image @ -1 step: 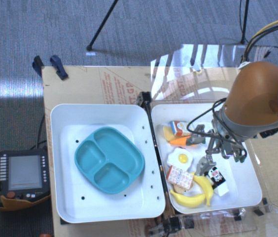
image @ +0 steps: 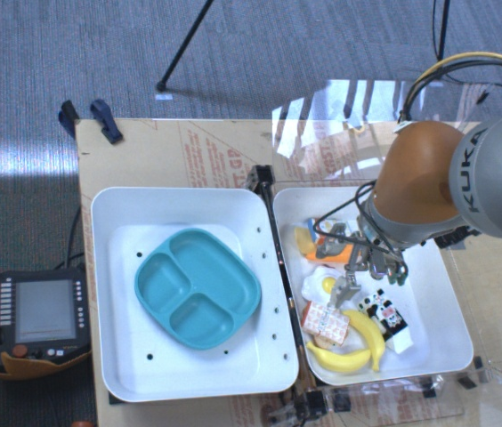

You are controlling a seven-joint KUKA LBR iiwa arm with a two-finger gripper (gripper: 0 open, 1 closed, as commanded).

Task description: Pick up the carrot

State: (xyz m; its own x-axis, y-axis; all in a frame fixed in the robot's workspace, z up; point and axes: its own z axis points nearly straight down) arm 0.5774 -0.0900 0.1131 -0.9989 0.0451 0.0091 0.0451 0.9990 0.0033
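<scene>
- The room has grey carpet, and a cardboard-topped bench carries two shallow white bins side by side; a teach pendant lies on the floor at about nine o'clock of the bench.
- Nearest to me, at six o'clock of the right bin, lies a banana, touching a wafer-like snack and just beside a small black-and-white box.
- A fried-egg toy sits just above them, at about nine o'clock in that bin.
- The left bin holds a teal divided plate, well apart from the work.
- The carrot, as I judge the orange piece to be, lies in the right bin's upper left, around ten o'clock, beside a small yellow item.
- The gripper hangs just at four o'clock of the carrot, over the egg; whether its fingers are spread or pressed together I cannot tell, and nothing orange sits between them.
- To do this step well, I reckon the gripper wants shifting toward ten o'clock until centred over the carrot, fingers straddling its narrow width, then descending straight.
- The neighbours are crowded, so a skewed approach may nudge the yellow item or catch the egg instead.
- Farther off, at twelve o'clock, a tripod leg crosses the carpet.
</scene>
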